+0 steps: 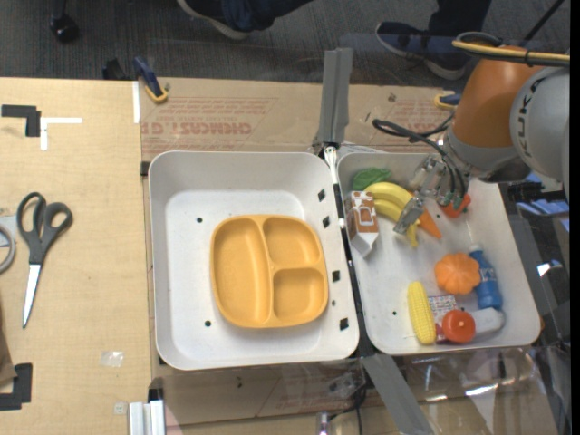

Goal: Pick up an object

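Tray point(269, 271) fills left bin point(172, 243); toys crowd right bin point(385, 320).

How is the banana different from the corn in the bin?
The banana is smooth and curved; the corn is bumpy and nearly straight. The banana lies at the far end of the right bin, right beside the tool; the corn lies at the near end, away from it. The banana looks longer than the corn. Both are yellow and lie flat in the same bin.
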### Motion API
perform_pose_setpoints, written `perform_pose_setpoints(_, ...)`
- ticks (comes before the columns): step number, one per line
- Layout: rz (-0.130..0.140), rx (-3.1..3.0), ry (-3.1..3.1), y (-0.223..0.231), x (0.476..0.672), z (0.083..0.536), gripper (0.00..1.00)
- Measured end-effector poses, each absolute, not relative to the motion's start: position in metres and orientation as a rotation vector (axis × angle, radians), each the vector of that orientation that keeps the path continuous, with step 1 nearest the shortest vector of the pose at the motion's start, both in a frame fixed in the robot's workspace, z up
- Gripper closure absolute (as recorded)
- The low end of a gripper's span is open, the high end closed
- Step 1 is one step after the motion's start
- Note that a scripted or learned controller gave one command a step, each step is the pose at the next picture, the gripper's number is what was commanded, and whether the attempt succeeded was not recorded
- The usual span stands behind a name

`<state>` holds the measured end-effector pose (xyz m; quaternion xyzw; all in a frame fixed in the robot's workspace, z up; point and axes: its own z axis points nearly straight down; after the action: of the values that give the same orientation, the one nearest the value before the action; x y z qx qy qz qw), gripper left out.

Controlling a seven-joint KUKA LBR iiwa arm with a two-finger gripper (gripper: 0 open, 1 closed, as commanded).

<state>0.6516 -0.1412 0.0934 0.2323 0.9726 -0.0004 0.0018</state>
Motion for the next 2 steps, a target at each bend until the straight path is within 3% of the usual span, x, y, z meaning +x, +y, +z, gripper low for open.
perform_pose_setpoints(1, -0.007, 0.724, 3.044, -0.143, 0.654, 0.106, 1.0)
perform_pose_setpoints(2, 0.0, 0.754, 3.047, -0.085, 0.633, 0.25, 1.0)
